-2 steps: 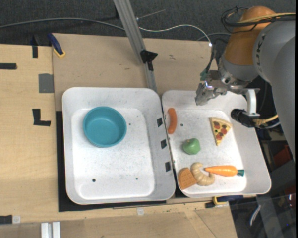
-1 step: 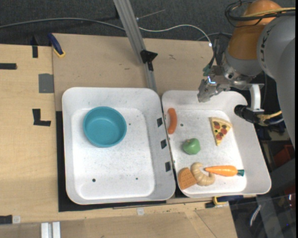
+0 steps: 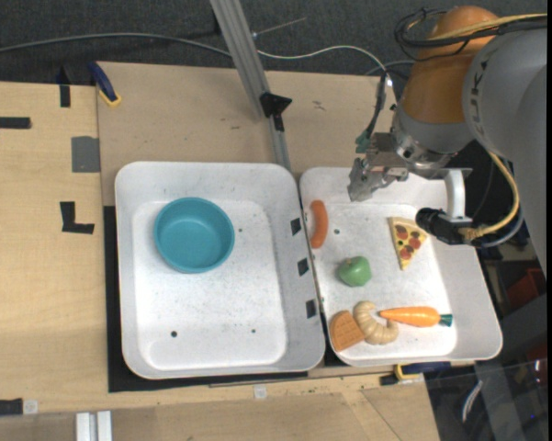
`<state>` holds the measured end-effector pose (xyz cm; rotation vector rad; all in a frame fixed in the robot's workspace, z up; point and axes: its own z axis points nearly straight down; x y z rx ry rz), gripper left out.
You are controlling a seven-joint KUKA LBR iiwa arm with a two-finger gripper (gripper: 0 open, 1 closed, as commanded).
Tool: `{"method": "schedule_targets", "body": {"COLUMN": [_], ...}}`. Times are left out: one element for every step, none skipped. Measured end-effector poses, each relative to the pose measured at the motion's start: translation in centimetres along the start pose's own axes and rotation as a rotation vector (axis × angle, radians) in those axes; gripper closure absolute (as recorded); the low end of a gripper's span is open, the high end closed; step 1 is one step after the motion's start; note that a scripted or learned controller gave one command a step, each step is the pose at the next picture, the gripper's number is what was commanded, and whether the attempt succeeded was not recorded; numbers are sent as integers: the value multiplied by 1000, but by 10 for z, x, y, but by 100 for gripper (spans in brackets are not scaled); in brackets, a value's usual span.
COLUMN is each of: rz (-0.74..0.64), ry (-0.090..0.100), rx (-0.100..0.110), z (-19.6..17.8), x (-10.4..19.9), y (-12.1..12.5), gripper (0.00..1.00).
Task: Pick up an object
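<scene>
Pictured: teal bowl (image 3: 195,234), green apple (image 3: 354,270), orange carrot (image 3: 410,316), red-orange sausage (image 3: 318,222), red-dotted yellow pizza slice (image 3: 406,242), in speckled white bins (image 3: 211,338) on tan desk (image 3: 37,292).

Two white bins (image 3: 211,177) are seen. Counted are one blue bowl (image 3: 195,234), one sausage (image 3: 318,223), one pizza slice (image 3: 407,242), one green apple (image 3: 354,271), one carrot (image 3: 411,317), one croissant (image 3: 375,324) and one waffle (image 3: 345,330).

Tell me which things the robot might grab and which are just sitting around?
Might grab, all in the right bin:
sausage
green apple
pizza slice
carrot
croissant
waffle
The gripper hangs over that bin's top corner.

Just sitting around:
blue bowl in the left bin
metal pole
</scene>
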<state>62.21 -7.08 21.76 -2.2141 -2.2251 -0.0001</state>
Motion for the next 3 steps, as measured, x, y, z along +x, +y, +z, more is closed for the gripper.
{"method": "schedule_targets", "body": {"rz": [-1,-1,3], "ry": [0,0,-2], "rx": [3,2,1], "z": [5,-5,-3], "x": [54,94,128], "y": [-31,-53,-82], "gripper": [100,100,100]}}
